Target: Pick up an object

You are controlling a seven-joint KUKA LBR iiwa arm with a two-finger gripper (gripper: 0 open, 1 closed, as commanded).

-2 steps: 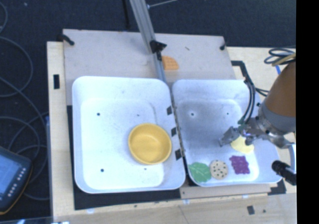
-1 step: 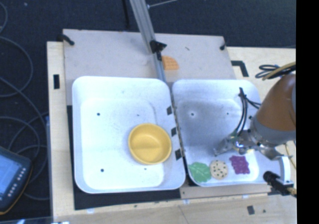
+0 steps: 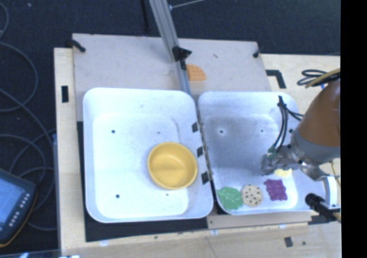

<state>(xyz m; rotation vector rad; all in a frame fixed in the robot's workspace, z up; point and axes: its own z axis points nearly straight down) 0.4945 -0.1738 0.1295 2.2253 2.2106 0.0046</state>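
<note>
My gripper (image 3: 276,166) is low in the right bin (image 3: 241,119), near its right wall, with the orange-banded arm above it. A small pale yellow thing (image 3: 282,172) shows just beneath the gripper; whether it is gripped I cannot tell. Along the bin's front wall lie a purple piece (image 3: 276,189), a speckled cookie (image 3: 251,195) and a green piece (image 3: 229,196). A yellow bowl (image 3: 171,165) sits upright in the left bin (image 3: 114,119), near its right side.
A slanted metal post (image 3: 163,22) rises behind the bins, with a small orange item (image 3: 195,73) on the bench beside its base. Cables hang from the arm over the right bin's back right corner.
</note>
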